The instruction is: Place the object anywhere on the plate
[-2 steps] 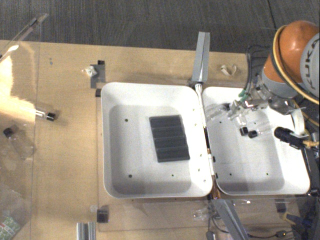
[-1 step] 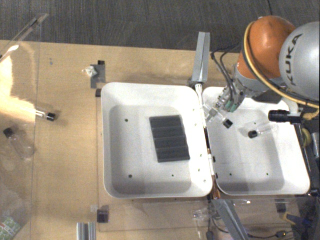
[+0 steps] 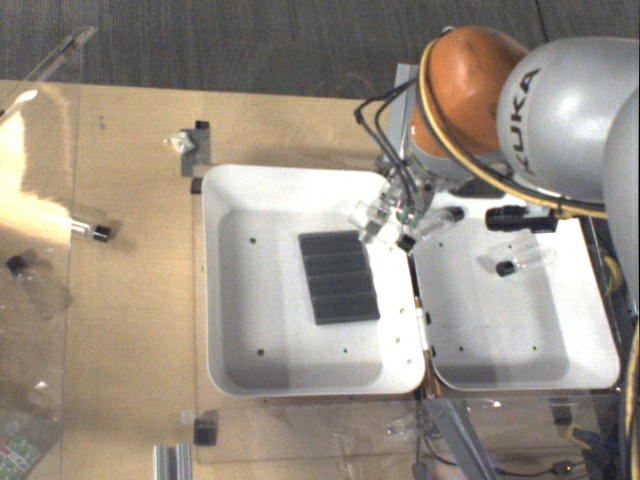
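Arm (image 3: 560,98) bent low over the bins' shared rim (image 3: 415,298)

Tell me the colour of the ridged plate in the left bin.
The plate is dark grey, nearly black, with crosswise ridges; camera view shows it.

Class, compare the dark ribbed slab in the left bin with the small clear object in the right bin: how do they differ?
The dark slab is much larger than the clear object. The dark slab is opaque, near-black and ribbed; the clear object is see-through with a dark end. The dark slab lies in the left bin, the clear object in the right bin. Both lie flat on white floors.
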